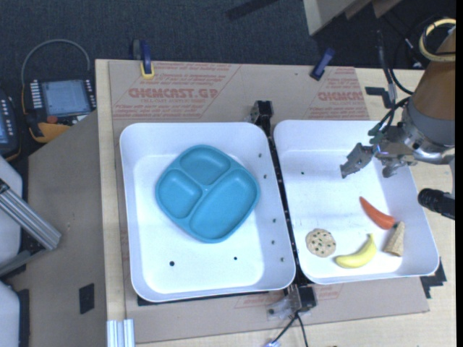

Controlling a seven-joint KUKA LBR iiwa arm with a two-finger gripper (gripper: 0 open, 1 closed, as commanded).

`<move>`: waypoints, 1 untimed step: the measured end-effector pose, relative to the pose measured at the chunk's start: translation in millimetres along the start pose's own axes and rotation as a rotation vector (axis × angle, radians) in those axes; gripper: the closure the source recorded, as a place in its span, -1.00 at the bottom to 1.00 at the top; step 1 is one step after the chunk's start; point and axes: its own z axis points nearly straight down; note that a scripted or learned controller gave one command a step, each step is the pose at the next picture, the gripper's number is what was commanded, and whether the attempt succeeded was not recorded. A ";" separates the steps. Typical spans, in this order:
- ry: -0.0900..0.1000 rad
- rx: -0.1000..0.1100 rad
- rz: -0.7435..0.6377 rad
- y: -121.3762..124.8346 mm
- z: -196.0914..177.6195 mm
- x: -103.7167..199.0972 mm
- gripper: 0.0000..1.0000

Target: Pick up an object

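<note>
The right bin (318,150) holds a red-orange carrot (377,212), a speckled cookie (320,242), a yellow banana (357,254) and a tan wedge of bread (395,238), all grouped near its front right. My gripper (372,163) hangs over the bin's back right part, above and behind the carrot. Its fingers (354,160) are spread open with nothing between them.
A blue divided plate (207,192) lies in the middle of the left bin (145,215). A black clamp (262,112) sits at the back of the ridge between the two bins. The right bin's left half is bare white floor.
</note>
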 end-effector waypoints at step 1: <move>-0.002 -0.012 -0.003 2.3 -5.8 0.2 -1.00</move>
